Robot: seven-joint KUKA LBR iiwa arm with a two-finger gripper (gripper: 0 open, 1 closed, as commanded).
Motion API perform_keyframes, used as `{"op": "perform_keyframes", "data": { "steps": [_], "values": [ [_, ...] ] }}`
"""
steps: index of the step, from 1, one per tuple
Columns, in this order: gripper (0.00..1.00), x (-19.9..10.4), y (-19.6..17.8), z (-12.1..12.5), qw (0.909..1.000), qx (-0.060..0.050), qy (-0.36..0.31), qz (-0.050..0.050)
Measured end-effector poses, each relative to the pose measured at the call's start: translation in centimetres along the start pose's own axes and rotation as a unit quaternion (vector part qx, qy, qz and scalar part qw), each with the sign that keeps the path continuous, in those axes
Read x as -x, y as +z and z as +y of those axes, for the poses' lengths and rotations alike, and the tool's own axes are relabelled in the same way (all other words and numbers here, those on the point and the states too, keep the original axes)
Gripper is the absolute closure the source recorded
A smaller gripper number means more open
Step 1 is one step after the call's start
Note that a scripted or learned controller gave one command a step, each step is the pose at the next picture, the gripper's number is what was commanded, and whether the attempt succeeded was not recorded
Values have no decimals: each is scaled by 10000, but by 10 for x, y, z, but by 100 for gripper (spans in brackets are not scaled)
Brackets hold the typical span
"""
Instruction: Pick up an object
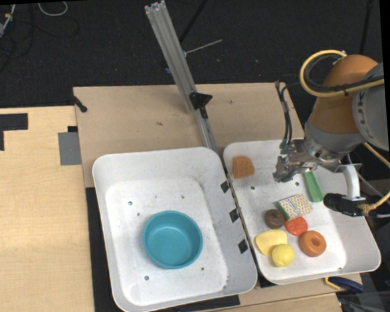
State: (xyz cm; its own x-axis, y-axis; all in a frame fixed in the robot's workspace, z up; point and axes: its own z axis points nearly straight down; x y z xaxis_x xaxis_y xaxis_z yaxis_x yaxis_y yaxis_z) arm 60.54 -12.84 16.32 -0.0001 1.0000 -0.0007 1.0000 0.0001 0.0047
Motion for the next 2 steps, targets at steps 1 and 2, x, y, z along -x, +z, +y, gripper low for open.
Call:
{"op": "perform_keyframes", "data": {
  "steps": [1, 2],
  "values": [
    [100, 0, -44, 1, 10000, -5, 3, 1],
    [100, -41, -46, 3, 10000, -25, -12, 8]
  ]
}}
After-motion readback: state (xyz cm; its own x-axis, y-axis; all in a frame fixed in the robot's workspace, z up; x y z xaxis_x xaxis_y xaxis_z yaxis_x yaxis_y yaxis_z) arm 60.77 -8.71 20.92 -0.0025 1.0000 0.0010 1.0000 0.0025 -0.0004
